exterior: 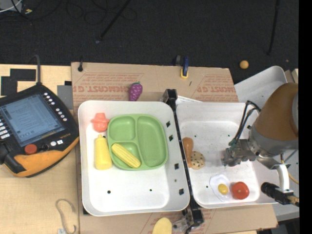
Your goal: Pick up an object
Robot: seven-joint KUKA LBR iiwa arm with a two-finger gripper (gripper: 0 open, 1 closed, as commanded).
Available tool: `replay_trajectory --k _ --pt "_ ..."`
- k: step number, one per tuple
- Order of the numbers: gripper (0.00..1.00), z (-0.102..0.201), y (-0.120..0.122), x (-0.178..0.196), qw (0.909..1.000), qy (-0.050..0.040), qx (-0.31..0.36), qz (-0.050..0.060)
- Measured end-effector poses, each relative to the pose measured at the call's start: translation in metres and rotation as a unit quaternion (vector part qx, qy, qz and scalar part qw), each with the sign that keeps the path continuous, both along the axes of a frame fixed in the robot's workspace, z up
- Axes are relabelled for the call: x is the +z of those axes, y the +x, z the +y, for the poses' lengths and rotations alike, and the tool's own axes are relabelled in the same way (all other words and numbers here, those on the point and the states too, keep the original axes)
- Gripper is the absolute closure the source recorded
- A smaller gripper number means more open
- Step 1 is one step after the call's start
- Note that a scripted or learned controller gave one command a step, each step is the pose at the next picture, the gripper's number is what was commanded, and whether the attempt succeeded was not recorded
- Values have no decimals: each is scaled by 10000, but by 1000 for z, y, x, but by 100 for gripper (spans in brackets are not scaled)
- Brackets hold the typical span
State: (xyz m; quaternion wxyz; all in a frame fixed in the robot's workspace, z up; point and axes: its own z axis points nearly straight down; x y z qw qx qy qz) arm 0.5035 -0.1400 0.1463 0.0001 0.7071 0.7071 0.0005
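We see the gripper (237,156) low over the right bin (209,126) near its right wall, with a tomato (240,190) and fried egg (220,186) by the front edge.

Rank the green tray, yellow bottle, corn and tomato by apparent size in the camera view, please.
1. Green tray
2. Yellow bottle
3. Corn, close to the bottle, so that pair is unsure
4. Tomato

left bin (97,199): tray (158,147), corn (126,155) in it | right bin (209,126): tomato (240,190), cookie (197,160)
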Motion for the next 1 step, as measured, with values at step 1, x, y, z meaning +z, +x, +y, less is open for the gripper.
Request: replay_trajectory --k 1 --pt "100 -6 9 49 10000 -5 -2 -9"
